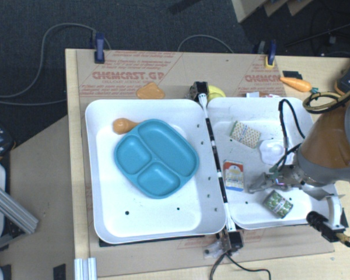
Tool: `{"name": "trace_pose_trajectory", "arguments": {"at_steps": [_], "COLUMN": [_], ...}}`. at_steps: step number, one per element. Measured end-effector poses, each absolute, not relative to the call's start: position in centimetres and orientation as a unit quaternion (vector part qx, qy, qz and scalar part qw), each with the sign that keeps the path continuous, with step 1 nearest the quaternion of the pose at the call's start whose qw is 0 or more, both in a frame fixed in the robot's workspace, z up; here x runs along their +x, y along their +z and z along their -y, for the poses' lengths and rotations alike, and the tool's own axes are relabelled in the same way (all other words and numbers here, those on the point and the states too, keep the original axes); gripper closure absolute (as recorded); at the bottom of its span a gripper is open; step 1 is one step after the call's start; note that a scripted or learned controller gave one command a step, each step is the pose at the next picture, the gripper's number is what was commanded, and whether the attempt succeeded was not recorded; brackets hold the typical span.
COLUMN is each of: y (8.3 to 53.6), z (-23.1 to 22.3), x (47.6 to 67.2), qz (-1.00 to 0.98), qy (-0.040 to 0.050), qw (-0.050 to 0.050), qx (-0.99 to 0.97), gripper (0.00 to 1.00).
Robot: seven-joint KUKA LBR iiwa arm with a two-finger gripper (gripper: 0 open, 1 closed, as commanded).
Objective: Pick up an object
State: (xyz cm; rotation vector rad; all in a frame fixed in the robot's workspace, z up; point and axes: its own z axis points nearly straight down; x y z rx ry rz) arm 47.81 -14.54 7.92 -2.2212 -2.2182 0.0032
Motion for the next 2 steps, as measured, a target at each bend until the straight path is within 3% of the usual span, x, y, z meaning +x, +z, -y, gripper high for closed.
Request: {"name": "trace_pose_trajectory", "arguments": {"at_steps": [1, 2], "y": [11.1, 16.7], "z": [21.0, 14.3], "x": [50.0, 53.5], "qz": [0.706, 0.710], "qy": [0.0002, -0.0030], "qw": [-0.004, -0.003], "qx": [-0.708, -0.704], "gripper": [0.00, 0.00]}}
